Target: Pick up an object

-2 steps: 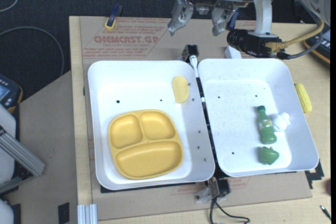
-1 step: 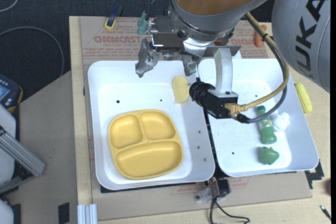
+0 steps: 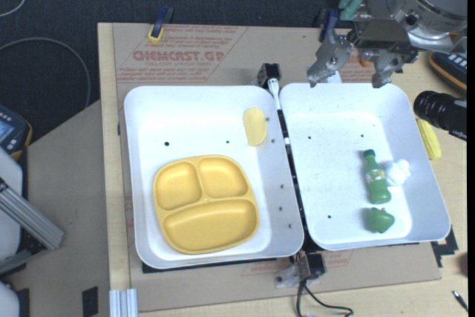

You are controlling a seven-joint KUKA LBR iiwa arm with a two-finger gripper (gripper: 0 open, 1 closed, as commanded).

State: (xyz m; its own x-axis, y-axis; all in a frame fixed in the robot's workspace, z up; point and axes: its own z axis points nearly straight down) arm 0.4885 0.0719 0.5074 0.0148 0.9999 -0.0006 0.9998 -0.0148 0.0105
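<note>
Here's the gripper [image 3: 349,76], hanging over the far rim of the right bin [image 3: 334,115], its two fingers spread wide apart with nothing between them. One fingertip sits toward the bin's far-left corner, the other further along that same far edge. Inside the right bin, over by its right wall, lies a green bottle [image 3: 375,176] with a white label, lengthwise along the wall, and a small white piece [image 3: 401,171] touches its right side. Just nearer than the bottle, close to the bin's front edge, rests a small green object [image 3: 379,220]. Left of the right bin, the left bin [image 3: 141,130] carries a yellow divided tray [image 3: 205,202] in its front half, and a little yellow oval piece [image 3: 255,125] lies near the wall it shares with the right bin.
</note>
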